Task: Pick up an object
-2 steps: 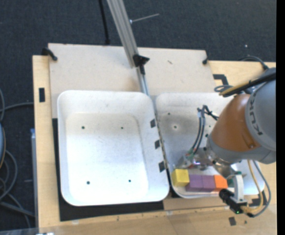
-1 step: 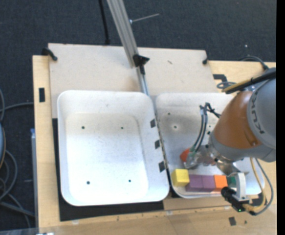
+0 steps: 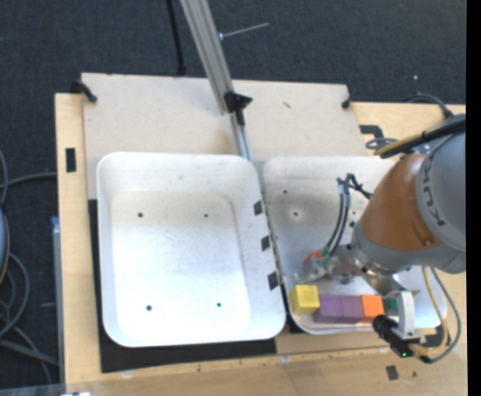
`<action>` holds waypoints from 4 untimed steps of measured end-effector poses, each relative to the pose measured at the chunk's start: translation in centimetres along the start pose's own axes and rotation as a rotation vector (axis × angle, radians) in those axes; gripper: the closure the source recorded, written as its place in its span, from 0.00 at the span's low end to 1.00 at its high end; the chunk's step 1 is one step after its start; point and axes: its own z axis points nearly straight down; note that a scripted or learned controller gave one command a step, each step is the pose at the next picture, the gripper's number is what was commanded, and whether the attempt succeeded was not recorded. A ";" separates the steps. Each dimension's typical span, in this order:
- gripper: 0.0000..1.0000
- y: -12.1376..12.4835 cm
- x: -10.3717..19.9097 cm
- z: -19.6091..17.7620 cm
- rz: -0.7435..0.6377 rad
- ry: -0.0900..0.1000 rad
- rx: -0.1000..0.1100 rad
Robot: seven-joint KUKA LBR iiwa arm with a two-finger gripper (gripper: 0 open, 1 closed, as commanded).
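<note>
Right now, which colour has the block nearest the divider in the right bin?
Yellow: the yellow block beside the purple block, seen in the camera view.

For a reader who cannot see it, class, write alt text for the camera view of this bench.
A grey and orange arm reaches from the right into the right bin, its hand low over a yellow block, a purple block and an orange block at the near edge. The left bin sits beside it on the bench.

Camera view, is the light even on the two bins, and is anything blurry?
Camera view: the left bin is bright and nearly washed out; the arm casts a grey shadow on the right bin. The yellow block, purple block and orange block look soft-edged, like the whole frame.
</note>
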 end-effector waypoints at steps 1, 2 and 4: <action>0.00 5.4 1.9 1.1 -0.013 0.002 0.006; 1.00 5.3 1.6 0.1 -0.016 0.002 0.008; 1.00 6.7 14.4 -9.1 -0.019 0.007 0.012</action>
